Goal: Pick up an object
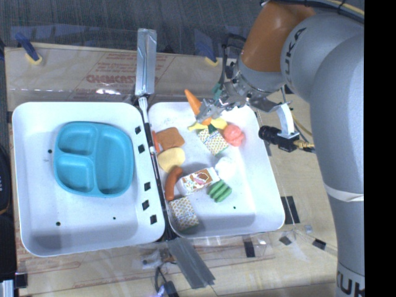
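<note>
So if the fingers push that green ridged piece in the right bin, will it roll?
Probably. The green piece looks rounded and lies free on the bin floor, so it may roll. It also looks like light plastic, so it should slide easily.

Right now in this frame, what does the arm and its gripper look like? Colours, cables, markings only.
The arm is bulky, rounded and light grey, with an orange band above the wrist and dark KUKA lettering on the shell. The gripper is a small metallic assembly. A black fitting with cabling sticks out beside the wrist.
</note>
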Tool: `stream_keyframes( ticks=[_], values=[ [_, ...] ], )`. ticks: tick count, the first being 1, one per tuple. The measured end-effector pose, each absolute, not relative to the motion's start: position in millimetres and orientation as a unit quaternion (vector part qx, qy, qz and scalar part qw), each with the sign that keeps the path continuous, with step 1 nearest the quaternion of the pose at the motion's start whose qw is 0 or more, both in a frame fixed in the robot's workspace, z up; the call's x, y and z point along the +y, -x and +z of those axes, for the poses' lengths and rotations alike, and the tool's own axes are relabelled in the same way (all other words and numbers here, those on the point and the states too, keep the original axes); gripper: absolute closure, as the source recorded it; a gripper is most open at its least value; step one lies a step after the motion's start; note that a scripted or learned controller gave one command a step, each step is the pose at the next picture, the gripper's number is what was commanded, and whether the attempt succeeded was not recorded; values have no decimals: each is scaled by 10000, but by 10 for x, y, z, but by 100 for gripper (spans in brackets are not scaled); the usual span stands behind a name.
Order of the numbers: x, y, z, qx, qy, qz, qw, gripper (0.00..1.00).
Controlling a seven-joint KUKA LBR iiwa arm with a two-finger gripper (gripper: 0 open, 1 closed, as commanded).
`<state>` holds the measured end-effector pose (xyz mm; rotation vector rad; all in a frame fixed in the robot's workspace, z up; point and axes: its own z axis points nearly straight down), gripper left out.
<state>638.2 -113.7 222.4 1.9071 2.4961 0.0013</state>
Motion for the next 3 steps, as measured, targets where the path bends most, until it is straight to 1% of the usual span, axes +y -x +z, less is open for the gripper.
stream_keyframes(
  ticks=[1,2,3],
  values=[
    [-890,-6468,2028,7085,-7057,-15,-16,100],
    [-1368,-6250,2124,5781,-8160,-22,-23,100],
    [-1515,-6572,2161,6448,-7643,-6,1,100]
  ],
)
